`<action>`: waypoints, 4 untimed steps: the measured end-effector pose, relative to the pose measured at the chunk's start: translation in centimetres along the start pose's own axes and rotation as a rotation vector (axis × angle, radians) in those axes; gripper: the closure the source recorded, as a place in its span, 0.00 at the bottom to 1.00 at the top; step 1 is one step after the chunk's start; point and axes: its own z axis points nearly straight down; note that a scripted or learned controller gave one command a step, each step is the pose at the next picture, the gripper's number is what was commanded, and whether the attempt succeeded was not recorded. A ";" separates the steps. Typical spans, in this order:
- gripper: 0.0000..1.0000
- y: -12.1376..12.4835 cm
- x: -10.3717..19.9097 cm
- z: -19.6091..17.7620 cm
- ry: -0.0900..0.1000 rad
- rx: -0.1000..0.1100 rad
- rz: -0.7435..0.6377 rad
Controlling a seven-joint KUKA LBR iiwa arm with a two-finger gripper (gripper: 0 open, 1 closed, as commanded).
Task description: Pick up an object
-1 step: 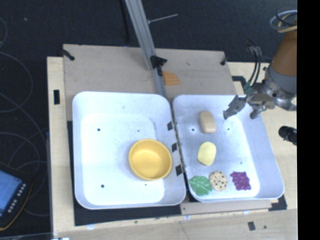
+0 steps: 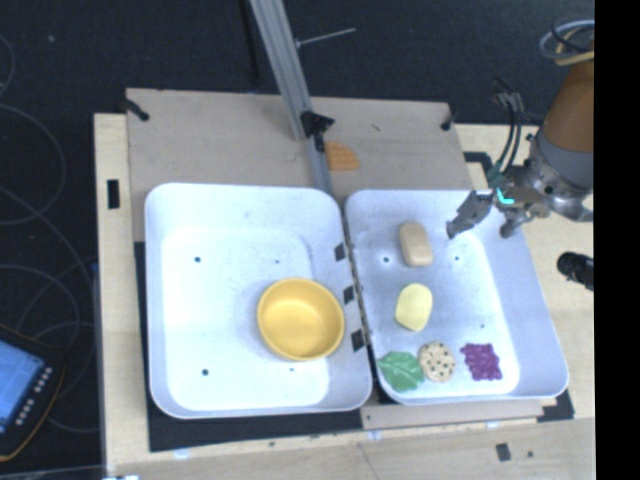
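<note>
Sitting on a pale desk (image 2: 230, 133): two white bins. Hovering spread and empty over right bin's (image 2: 525, 298) far corner, end effector (image 2: 484, 216). Approaching now; next, descending onto nearby tan object (image 2: 415, 243), then closing.

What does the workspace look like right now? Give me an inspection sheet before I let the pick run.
Surface: bench bearing two white bins side by side, left bin and right bin.
Job's things: in the right bin, tan block, yellow lump, green leaf, cookie, purple grapes; in the left bin, yellow bowl.
Clutter: small orange piece on the bench behind the bins.
Grippers: gripper open, above the right bin's far right corner, holding nothing.
Cables: dark cables along the arm; thin wires on the floor at left.
Surroundings: grey metal rail, tablet screen at lower left.
</note>
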 end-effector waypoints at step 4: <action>1.00 -0.2 -0.6 14.7 -0.002 -0.003 0.010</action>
